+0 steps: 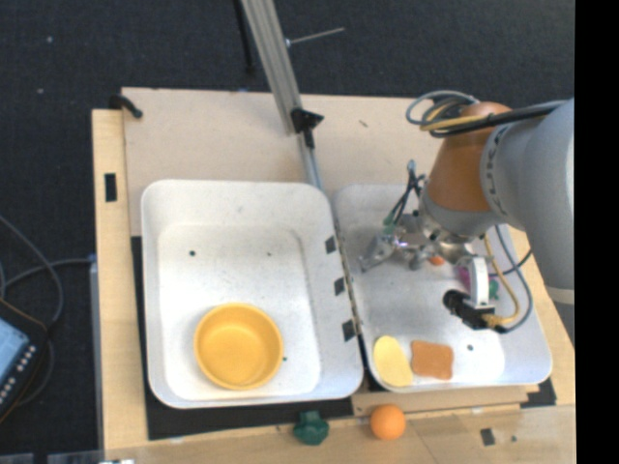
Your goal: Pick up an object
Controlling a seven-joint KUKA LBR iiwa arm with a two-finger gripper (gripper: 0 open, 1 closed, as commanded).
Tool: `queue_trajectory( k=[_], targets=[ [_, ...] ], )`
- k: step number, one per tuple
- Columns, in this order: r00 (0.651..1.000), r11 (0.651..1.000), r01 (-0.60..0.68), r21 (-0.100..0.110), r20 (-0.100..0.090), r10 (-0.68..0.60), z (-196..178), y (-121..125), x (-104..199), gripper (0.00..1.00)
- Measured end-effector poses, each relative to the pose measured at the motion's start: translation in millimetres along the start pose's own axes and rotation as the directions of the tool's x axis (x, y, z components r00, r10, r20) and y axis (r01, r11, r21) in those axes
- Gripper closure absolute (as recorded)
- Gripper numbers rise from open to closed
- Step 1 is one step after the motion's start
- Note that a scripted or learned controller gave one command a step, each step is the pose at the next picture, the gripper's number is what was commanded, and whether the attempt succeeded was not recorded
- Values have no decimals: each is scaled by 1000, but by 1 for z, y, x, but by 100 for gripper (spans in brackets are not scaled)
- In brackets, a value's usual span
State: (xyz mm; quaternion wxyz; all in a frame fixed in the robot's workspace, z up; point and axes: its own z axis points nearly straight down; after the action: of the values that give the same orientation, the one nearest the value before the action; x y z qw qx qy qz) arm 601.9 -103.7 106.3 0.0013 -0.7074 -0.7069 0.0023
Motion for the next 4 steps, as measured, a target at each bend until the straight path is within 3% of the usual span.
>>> queue_trajectory(
  k=[1, 2, 4],
  targets=[
    [1000, 1000, -1, -4, 0, 1, 5, 0, -1, 0],
    [1000, 1000, -6, -8, -1, 6, -6, 1, -2, 100],
    [1000, 1000, 3, -12, 0, -3, -102, 8, -2, 100]
  ],
)
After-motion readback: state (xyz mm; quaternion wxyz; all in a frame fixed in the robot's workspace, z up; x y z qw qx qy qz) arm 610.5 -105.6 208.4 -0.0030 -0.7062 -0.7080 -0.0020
